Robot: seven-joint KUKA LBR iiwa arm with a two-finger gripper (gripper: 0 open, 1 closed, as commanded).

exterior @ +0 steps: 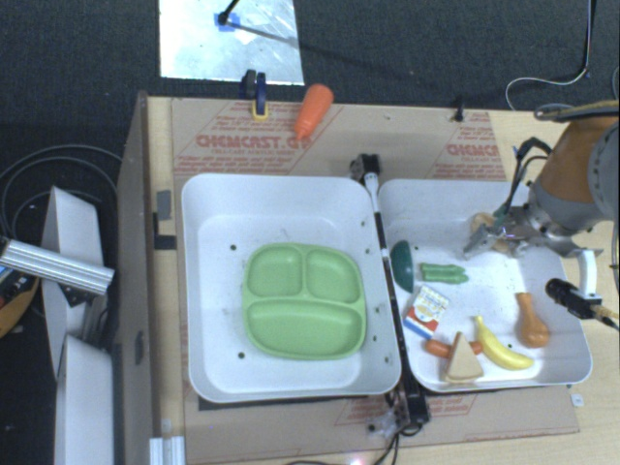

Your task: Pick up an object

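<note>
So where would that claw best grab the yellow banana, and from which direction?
Probably across the middle of the banana, coming straight down. It lies flat on the right bin floor, curved and narrow, so fingers could close across its width. The sandwich wedge crowds its left end.

A robot lab: two white bins (291, 197) on a cardboard-covered bench (232, 134), cables (44, 177) trailing over dark carpet
</note>
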